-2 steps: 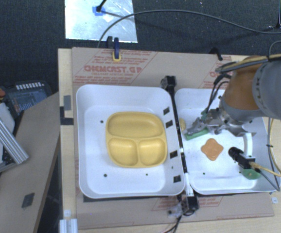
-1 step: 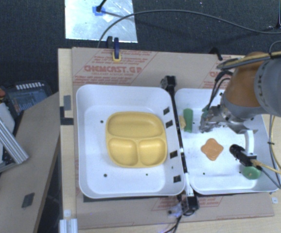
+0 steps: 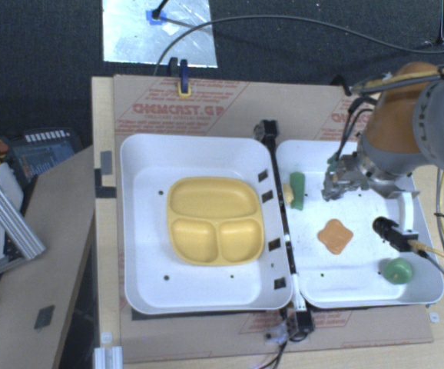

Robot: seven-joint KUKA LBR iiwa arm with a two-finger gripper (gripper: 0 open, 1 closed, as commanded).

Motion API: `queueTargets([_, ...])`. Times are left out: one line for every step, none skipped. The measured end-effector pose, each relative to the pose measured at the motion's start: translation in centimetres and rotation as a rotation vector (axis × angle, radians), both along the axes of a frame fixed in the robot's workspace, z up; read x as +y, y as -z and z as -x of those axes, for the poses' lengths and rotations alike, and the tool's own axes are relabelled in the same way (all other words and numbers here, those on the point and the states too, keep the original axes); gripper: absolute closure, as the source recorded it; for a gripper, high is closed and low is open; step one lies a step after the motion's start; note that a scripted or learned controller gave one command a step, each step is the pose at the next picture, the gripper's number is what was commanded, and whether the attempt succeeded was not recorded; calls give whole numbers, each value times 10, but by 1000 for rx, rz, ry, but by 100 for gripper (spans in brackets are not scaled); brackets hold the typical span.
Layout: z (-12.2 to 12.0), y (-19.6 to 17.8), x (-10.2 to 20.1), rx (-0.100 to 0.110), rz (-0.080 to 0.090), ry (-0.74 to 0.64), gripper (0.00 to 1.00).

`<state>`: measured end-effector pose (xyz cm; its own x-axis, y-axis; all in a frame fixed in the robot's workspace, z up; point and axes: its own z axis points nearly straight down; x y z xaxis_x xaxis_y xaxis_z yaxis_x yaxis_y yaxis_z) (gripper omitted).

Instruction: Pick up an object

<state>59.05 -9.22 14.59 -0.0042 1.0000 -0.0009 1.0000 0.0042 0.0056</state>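
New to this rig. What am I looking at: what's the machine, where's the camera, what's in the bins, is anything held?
There is one picture, from a camera fixed above the bench and looking down at a slant. The machine is a grey robot arm with an orange band, reaching in from the right. At its end is a gripper, which hangs over the right bin, toward the back.

The left bin holds a yellow divided tray. The right bin holds three loose things: a green block by its left wall, a flat orange piece near the middle, and a round green piece in the front right corner.

Nothing looks held: all three lie on the bin floor, apart from the gripper.
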Motion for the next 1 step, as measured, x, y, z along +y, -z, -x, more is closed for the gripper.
queueTargets([6, -47, 3, 1, 0, 0, 100])
